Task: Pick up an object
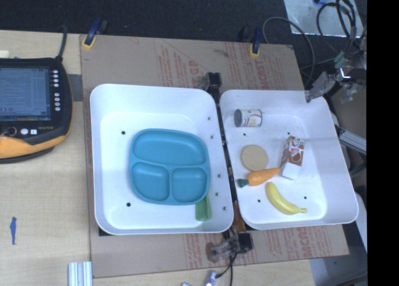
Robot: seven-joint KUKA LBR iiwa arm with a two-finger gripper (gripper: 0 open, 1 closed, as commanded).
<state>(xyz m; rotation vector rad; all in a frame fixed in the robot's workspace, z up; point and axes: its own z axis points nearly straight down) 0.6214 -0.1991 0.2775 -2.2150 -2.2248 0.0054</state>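
The gripper (324, 84) hangs over the far right corner of the right bin (324, 213); whether it is open or closed cannot be told. A can (248, 118), carrot (265, 177), banana (285, 200) and packet (293, 154) lie loosely spaced inside, the banana nearest the front rim.

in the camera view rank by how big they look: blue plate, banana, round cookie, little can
1. blue plate, by far the largest
2. banana
3. round cookie
4. little can, lying on its side; looks close to the cookie in size, so that order is unsure

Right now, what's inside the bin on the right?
The right bin holds a small can, a round cookie, a carrot, a banana and a small carton. None hides another.
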